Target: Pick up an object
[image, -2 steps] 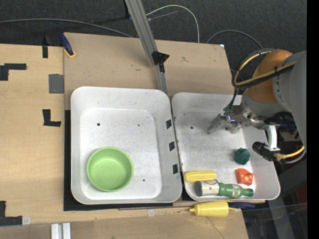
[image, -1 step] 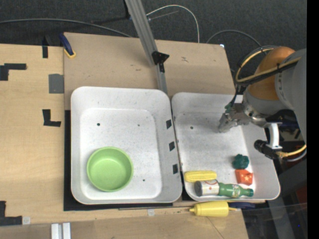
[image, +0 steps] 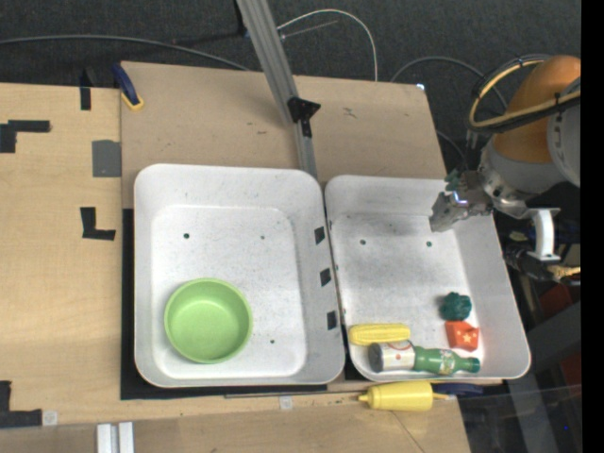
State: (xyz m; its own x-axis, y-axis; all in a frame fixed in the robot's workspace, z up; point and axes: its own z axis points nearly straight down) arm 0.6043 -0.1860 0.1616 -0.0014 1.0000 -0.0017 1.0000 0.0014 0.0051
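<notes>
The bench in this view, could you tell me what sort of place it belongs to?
Probably a robotics lab's grasping test bench: two white bins, a grey arm's gripper, and toy items like a green bowl and corn cob.

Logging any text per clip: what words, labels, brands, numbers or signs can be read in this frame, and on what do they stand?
No text can be read in this frame.
Green bottle: it bears a white label with a red mark, too small and blurred to read.
Green bowl, yellow corn cob and yellow bottle: no print visible.

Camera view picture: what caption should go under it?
Arm's end effector above right bin; green bowl in left bin.
</notes>
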